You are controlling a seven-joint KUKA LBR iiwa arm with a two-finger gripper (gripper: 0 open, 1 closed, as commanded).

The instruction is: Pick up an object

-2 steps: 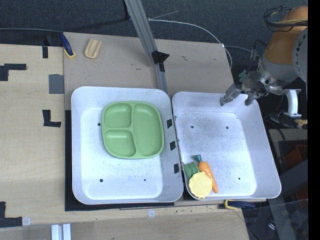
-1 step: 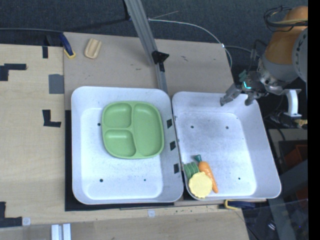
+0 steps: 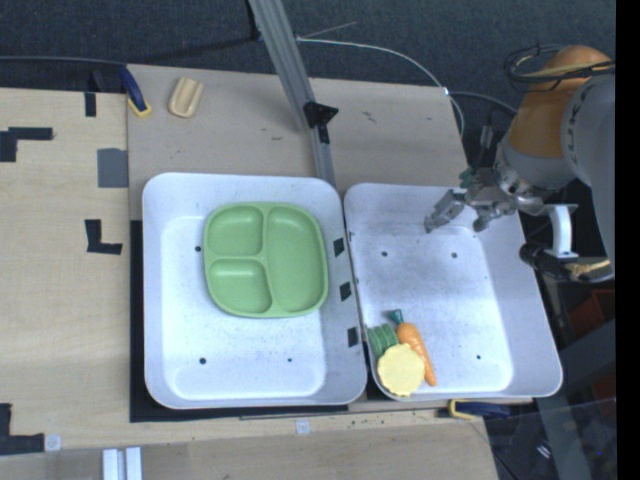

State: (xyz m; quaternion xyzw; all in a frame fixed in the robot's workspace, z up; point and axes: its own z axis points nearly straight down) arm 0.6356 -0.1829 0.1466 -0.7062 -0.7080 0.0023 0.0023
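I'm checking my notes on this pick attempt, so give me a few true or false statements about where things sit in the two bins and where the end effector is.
1. The green divided plate lies in the left bin. True.
2. The toy carrot lies on the green plate. False: it lies in the right bin, at the near left corner.
3. A yellow round piece sits beside the carrot. True.
4. The end effector holds the carrot. False: it is over the right bin's far edge, apart from the carrot.
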